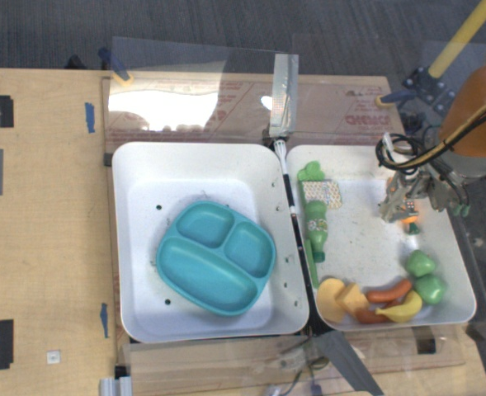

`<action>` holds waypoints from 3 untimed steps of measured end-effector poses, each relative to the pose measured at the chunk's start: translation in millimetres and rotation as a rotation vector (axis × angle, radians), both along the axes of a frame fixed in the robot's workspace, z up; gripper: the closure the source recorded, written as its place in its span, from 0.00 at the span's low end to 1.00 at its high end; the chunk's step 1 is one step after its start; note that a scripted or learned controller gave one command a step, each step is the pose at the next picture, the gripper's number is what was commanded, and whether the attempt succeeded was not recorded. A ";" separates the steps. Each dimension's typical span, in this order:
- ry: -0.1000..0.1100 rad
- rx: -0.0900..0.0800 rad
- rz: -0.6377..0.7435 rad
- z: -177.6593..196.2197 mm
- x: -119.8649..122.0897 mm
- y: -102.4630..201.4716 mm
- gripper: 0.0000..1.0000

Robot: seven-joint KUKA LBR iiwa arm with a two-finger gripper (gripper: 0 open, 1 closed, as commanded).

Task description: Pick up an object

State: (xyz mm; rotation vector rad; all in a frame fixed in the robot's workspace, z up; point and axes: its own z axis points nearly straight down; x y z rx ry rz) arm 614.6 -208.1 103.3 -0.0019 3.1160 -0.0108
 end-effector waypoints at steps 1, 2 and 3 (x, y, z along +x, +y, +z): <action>0.000 0.002 -0.012 163.2 26.5 22.1 1.00; 0.015 0.004 -0.017 -7.1 -50.3 -13.3 1.00; 0.017 0.006 -0.017 -8.1 -50.7 -12.7 0.00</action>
